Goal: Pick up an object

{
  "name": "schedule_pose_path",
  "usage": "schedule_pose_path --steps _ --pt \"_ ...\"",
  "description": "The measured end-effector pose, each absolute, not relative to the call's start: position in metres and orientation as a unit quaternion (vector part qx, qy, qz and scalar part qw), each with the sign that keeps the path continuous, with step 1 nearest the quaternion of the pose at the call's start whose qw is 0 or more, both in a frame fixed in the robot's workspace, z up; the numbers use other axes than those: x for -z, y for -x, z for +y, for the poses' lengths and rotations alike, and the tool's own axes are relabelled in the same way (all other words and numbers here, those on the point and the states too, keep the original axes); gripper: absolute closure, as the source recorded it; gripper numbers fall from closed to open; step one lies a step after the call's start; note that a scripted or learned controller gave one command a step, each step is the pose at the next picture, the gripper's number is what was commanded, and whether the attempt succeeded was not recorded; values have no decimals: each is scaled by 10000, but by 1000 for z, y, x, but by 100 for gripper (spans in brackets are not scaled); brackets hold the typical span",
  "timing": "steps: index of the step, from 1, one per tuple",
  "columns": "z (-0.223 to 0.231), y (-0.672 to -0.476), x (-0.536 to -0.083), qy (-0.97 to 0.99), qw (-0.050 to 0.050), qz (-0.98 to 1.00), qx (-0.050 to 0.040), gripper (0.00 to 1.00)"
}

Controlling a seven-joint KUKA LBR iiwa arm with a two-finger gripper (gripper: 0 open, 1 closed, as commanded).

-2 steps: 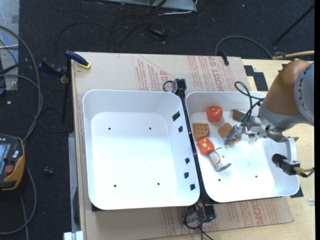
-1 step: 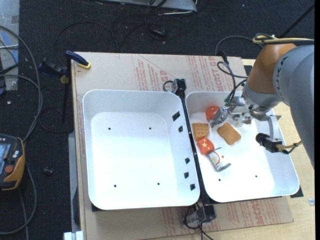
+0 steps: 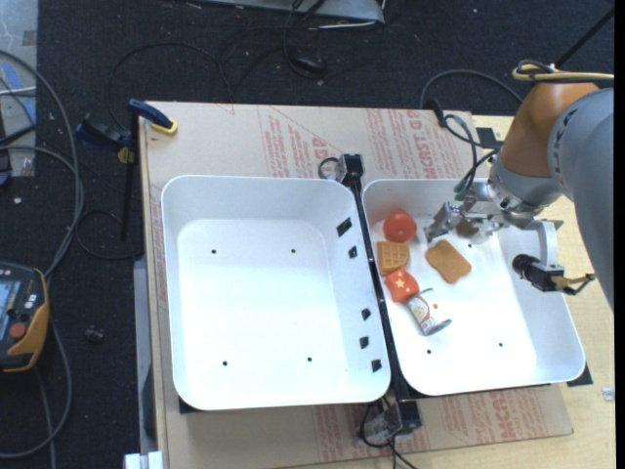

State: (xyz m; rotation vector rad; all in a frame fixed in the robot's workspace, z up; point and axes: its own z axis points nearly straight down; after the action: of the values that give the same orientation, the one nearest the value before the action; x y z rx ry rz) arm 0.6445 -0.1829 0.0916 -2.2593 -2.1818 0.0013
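Camera view: jaws above right bin (image 3: 547,350), toys (image 3: 398,229) hugging its left wall.

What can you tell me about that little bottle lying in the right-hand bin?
The bottle is small, with a red and white label, a pale body and a light end pointing toward the bin's front right. It lies flat on its side, slanted, on the floor of the right bin. Its upper end sits right against a red tomato-like toy; whether they touch is hard to tell. The label's print is too small to read. The claw is apart from it, farther back.
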Motion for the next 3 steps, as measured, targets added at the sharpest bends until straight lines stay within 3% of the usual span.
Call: schedule_pose_path --steps 1,2,3 --pt "-182 -645 -102 7186 3 -6954 -2 100" --pt "-182 -645 -101 7185 8 -6955 -4 0" --pt "-173 -605 -153 7070 -13 -7072 10 0"
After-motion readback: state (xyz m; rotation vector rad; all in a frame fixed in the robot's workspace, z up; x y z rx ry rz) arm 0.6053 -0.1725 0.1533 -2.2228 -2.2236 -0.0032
